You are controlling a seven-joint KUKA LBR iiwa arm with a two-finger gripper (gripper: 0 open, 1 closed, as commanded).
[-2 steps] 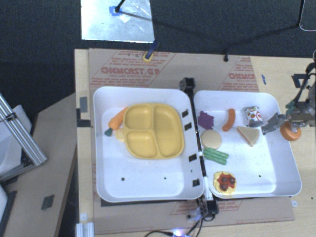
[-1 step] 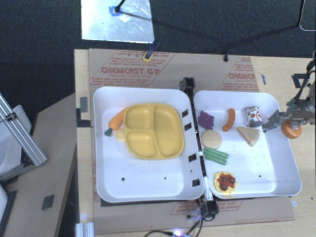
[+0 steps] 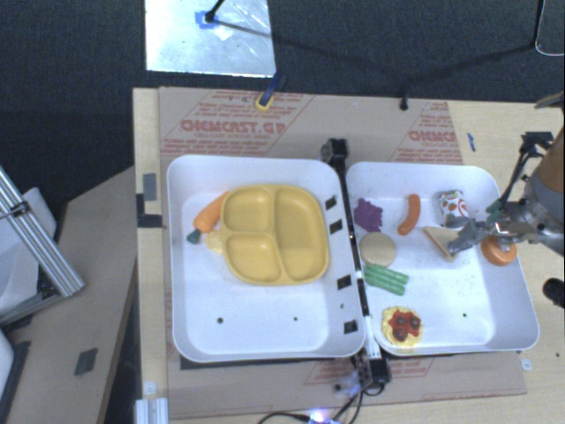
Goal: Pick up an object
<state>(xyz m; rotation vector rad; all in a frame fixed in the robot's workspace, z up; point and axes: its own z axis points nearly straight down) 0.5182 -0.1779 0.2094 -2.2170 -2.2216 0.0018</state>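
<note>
Yellow three-part plastic plate [image 3: 269, 233] fills left bin [image 3: 190, 325]; tool [image 3: 472, 230], state unclear, over tan wedge [image 3: 438, 241]

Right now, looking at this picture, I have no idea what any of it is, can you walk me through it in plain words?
This is one photo from a camera fixed above a workbench, looking down at a slant. Two shallow white trays sit side by side. The left bin holds a yellow divided plate with a toy carrot at its edge. The right bin holds toy food: a purple bunch, a sausage, a tan round cookie, green beans, a small pizza, a wedge slice, a small can and an orange piece. The grey machine entering from the right is a robot arm; its gripper hangs over the wedge. I can't tell whether it holds anything.
</note>
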